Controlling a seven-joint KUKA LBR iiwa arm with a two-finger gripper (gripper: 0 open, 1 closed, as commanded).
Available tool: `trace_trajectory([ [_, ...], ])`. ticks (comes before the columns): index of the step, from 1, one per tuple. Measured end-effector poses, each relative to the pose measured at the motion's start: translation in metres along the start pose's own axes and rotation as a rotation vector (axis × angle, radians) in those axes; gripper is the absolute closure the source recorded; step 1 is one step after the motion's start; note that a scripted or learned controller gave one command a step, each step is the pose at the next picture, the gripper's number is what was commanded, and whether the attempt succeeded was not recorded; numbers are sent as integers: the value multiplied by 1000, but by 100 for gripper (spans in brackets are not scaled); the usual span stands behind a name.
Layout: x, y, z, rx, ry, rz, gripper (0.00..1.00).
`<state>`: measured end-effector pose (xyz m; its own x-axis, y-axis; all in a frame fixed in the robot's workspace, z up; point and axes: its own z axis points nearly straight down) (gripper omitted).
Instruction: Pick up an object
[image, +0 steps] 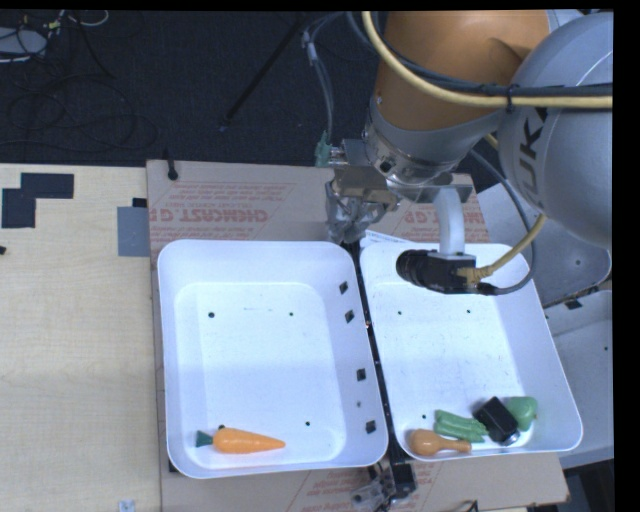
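An orange toy carrot (247, 441) with a green top lies near the front edge of the left bin (190, 268). In the front right corner of the right bin (520, 330) sit a green pea pod (458, 425), a small black block (497, 419), a green piece (522, 407) and an orange gourd-shaped toy (436, 443), all close together. My gripper (351, 219) hangs over the far end of the divider between the two bins, well away from every object. Nothing shows in it.
The grey and orange arm fills the top right, with a black fitting and a yellow cable (440, 270) hanging over the far part of the right bin. Both bins rest on a cardboard sheet (240, 205) on the wooden bench.
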<state>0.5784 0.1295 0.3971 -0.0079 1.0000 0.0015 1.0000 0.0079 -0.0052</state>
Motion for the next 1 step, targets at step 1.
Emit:
trace_trajectory([
  [1, -33, 40, 59, 1, -4, 10, 100],
])
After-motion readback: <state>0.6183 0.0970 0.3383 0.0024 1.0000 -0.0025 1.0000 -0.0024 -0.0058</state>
